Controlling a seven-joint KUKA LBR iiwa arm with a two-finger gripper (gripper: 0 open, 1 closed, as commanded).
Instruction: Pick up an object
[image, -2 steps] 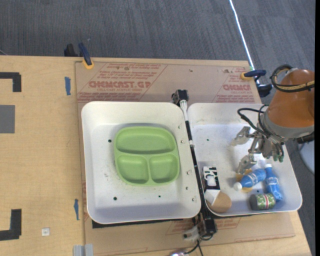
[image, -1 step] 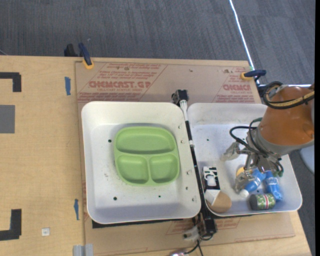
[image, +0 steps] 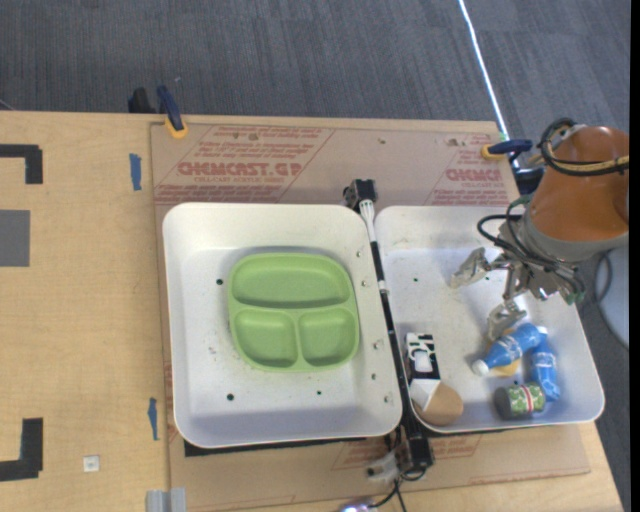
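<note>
My gripper (image: 489, 293) hangs over the right bin (image: 430, 250), below the orange-banded wrist (image: 580, 190). Its fingers are spread open: one fingertip (image: 468, 268) points left over bare bin floor, while the other (image: 505, 318) sits just above a blue and white bottle (image: 510, 350). Nothing is between the fingers. Close by in the bin's front right corner lie a blue packet (image: 545, 368) and a green can (image: 524, 400). A black and white box (image: 422, 356) and a tan rounded object (image: 441, 404) rest by the bin's left wall.
The left bin (image: 190, 300) holds a green divided plate (image: 294, 310). A black clamp (image: 360, 192) sits at the top of the divider between the bins. The far left part of the right bin's floor is bare.
</note>
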